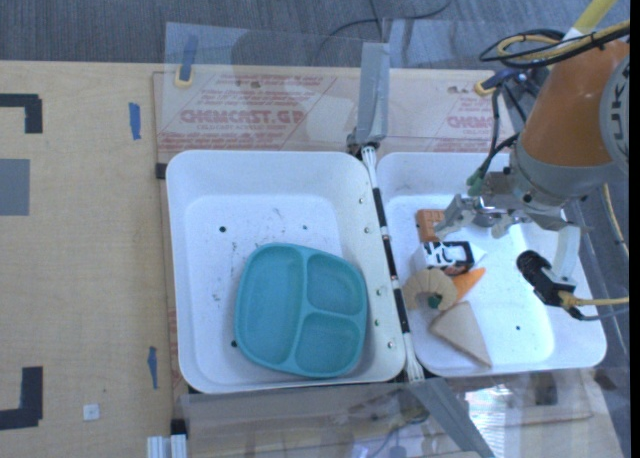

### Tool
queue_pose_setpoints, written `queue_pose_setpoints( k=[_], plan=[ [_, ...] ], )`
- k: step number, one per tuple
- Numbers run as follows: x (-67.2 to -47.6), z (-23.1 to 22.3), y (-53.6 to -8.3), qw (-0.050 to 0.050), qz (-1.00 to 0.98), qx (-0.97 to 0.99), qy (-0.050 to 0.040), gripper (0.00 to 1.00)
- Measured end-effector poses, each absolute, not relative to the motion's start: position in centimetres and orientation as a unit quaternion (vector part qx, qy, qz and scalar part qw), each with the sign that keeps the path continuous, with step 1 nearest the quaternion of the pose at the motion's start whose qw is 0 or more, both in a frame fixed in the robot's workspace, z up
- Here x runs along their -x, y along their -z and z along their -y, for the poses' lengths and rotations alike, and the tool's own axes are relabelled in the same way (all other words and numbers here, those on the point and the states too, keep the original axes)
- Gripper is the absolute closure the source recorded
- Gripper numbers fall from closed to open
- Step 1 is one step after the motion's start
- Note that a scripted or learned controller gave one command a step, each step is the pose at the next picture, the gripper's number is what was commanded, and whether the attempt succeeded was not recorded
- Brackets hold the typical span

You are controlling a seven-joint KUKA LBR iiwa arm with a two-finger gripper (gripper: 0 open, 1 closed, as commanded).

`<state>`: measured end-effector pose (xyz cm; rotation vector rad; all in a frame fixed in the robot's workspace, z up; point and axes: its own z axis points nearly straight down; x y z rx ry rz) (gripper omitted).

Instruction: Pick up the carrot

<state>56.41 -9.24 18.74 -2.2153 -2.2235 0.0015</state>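
Note:
The carrot [469,281] is a small orange piece lying in the right white bin [575,346], towards its left side. My gripper [449,254] hangs low over the bin, just up and left of the carrot, and its black and white tip hides the carrot's near end. I cannot see whether it touches the carrot. The grey arm with its orange band [565,106] reaches in from the upper right.
A teal divided plate [300,311] lies in the left bin [200,186]. In the right bin are an orange-brown piece [430,219], a round beige item with a green spot [428,291] and a beige wedge [460,331]. A black cable fitting [543,281] hangs to the carrot's right.

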Motion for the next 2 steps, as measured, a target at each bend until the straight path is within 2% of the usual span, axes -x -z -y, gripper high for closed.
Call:
queue_pose_setpoints(
  k=[1, 2],
  plan=[
    [-55.1, 11.6, -12.2, -0.013, 0.703, 0.711, 0.0102, 0.0],
    [-54.7, 10.7, -11.0, -0.015, 0.639, 0.769, 0.0185, 0.0]
  ],
)
